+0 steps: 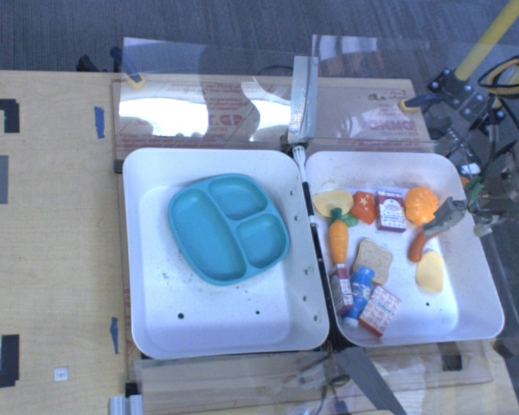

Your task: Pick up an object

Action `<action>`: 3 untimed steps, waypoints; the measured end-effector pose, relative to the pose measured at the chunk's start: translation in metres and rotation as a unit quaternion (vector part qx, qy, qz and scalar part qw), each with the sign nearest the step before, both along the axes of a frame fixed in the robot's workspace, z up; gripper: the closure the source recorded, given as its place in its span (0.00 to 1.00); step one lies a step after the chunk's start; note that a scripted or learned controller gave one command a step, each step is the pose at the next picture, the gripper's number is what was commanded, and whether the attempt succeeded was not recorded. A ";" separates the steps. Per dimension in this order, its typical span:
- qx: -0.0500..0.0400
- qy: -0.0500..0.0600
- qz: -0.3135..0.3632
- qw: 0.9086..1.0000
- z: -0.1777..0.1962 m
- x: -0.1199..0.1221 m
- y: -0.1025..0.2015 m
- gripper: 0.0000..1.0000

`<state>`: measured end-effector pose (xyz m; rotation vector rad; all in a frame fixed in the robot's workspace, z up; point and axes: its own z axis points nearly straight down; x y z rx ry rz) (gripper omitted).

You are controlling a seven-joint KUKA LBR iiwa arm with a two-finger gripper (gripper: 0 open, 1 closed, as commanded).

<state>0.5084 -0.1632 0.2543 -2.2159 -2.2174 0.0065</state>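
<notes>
The right bin (476, 314) holds several toy foods. Along its back lie a yellow piece (331, 202), a red fruit (364, 206), a small red box (391, 210) and an orange (421, 203). Below them are a carrot (338, 237), a bread slice (374, 258), an orange-red sausage (416, 245) and a pale yellow piece (430, 271). Toward the front sit a small can (342, 289), a blue bottle (361, 287) and a red-and-white carton (380, 309). My gripper (445, 216) reaches in over the bin's right rim, just right of the orange and above the sausage, with nothing visibly held.
The left bin (156, 318) bears a teal divided plate (229, 227). A metal divider (316, 232) separates the two bins. Clear plastic sheets (208, 102) stand behind them. Cables and a yellow pole (497, 28) crowd the upper right.
</notes>
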 end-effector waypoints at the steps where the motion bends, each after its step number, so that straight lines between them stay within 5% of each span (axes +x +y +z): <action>1: -0.001 -0.005 0.073 0.997 -0.156 0.066 -0.002 0.00; 2: -0.002 -0.005 0.054 0.999 -0.169 0.136 0.006 0.00; 3: -0.002 -0.006 0.055 0.998 -0.161 0.137 0.006 1.00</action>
